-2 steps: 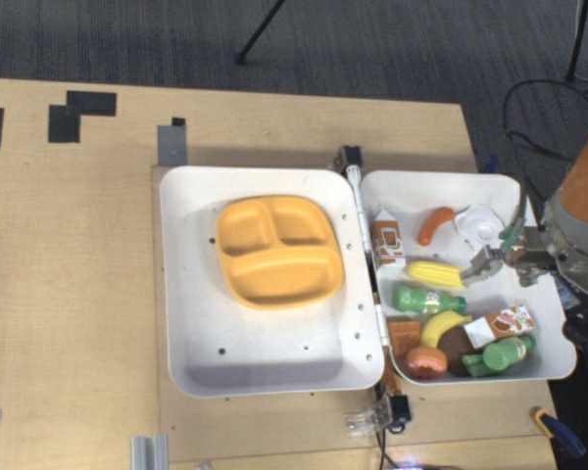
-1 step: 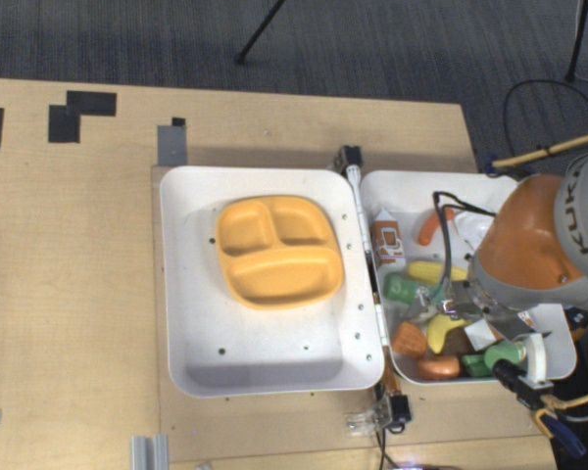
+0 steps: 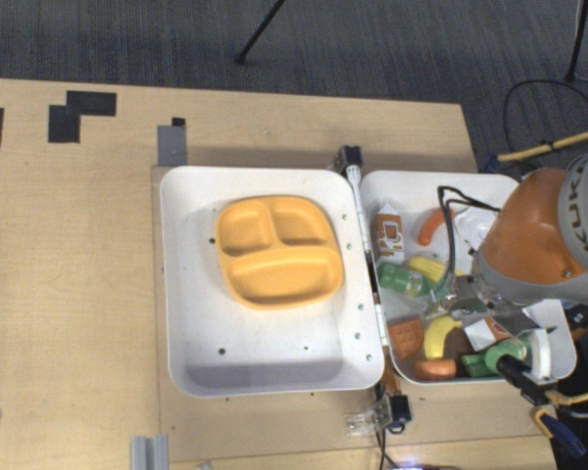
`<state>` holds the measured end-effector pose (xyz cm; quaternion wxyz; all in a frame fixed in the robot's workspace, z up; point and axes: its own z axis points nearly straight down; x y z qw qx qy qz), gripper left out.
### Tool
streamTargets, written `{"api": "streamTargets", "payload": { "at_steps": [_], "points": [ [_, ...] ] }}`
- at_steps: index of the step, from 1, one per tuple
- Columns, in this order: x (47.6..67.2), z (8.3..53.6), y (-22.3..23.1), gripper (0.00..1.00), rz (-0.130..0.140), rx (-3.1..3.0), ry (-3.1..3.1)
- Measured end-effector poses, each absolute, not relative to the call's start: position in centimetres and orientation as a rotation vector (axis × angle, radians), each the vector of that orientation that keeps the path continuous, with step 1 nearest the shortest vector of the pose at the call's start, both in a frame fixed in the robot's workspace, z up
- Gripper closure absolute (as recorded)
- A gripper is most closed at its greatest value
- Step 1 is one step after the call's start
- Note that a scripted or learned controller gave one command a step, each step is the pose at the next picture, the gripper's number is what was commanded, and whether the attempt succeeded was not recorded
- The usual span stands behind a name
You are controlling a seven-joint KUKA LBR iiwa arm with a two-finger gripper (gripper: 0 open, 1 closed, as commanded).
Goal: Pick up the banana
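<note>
Banana (image 3: 438, 338) lying in right bin (image 3: 559, 355), near its front wall, among mixed toy items. Gripper (image 3: 458, 306) lowered just above and beside it; state of fingers not discernible, hidden under the wrist, possibly touching the fruit. Yellow divided tray (image 3: 277, 250) resting in left bin (image 3: 191, 292) on counter (image 3: 69, 292).

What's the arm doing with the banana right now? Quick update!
Pincer low in right bin, grip unclear. Banana beside it, not lifted. Clutter crowds it.
</note>
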<state>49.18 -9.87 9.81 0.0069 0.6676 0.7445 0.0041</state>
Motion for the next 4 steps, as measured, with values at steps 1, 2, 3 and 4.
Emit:
{"api": "streamTargets", "payload": {
  "at_steps": [1,2,3,4],
  "points": [
    [49.1,8.8,-11.4,1.0,0.01,1.501,2.744],
    [49.1,8.8,-9.4,1.0,0.0,0.99,2.965],
    [48.8,18.5,0.6,1.0,0.004,1.238,2.882],
    [48.8,18.5,0.5,0.0,0.003,1.241,2.882]
  ]
}}
